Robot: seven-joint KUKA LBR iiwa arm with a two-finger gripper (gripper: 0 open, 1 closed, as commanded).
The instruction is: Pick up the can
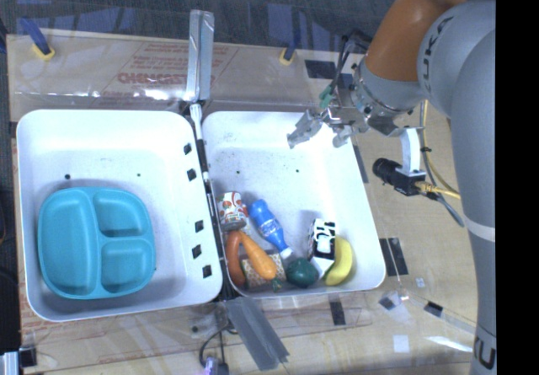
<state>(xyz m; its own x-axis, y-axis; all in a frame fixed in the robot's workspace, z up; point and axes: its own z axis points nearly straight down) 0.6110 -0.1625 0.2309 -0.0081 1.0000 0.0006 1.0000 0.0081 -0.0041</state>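
The can (pixel 233 210), small with a red and white label, stands near the left wall of the right bin (pixel 278 154), at the front. My gripper (pixel 321 136) hangs over the bin's far right part, well away from the can. It is open, its two fingers (pixel 300 134) spread with nothing between them.
Beside the can lie a blue bottle (pixel 268 226), a carrot (pixel 253 254), a dark green item (pixel 301 272), a black and white item (pixel 323 237) and a banana (pixel 340 262). The left bin (pixel 101 133) holds a blue divided tray (pixel 95 240). A metal divider (pixel 200 53) stands between the bins.
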